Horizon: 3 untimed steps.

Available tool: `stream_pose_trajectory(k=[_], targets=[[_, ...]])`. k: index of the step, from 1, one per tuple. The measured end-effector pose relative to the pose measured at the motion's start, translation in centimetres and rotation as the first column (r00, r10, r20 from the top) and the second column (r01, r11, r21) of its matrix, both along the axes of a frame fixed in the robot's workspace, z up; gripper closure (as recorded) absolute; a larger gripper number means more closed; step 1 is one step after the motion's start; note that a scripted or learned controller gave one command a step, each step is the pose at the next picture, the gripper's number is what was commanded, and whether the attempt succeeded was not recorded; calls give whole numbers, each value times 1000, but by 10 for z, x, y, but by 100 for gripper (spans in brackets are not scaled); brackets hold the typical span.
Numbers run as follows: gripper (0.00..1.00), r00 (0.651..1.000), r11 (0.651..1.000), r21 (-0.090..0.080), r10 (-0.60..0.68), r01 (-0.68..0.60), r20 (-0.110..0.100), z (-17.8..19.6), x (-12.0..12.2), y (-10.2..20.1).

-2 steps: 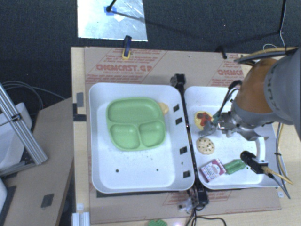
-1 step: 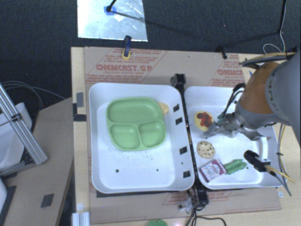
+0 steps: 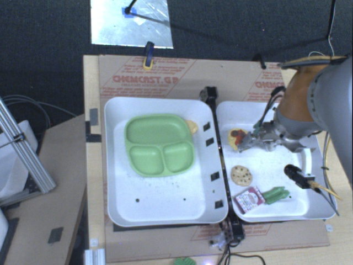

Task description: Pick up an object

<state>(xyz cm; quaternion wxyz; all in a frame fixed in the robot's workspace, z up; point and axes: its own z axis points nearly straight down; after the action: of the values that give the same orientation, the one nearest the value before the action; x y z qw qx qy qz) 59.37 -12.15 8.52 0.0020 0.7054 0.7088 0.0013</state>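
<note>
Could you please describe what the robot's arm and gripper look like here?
The arm is a thick, rounded grey tube with an orange band above the wrist. The gripper is small, silver-grey metal, and thin dark cables loop along the wrist.

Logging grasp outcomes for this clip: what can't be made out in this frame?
- Camera view: whether the gripper touches the small red and yellow object beside it; too small and blurred.
- Camera view: the small yellow object, partly hidden by the green divided plastic plate's rim; shape unclear.
- Camera view: print on the red and white packet, too small to read.
</note>
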Motion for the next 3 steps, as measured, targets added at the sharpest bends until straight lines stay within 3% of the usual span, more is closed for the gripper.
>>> stream_pose_trajectory(k=[1, 2, 3], targets=[[0, 1000, 1000, -2, 2, -2, 6, 27, 59, -3], [0, 1000, 1000, -4, 0, 0, 13, 5, 45, 29], [0, 1000, 1000, 0, 1, -1, 2, 46, 57, 28]])
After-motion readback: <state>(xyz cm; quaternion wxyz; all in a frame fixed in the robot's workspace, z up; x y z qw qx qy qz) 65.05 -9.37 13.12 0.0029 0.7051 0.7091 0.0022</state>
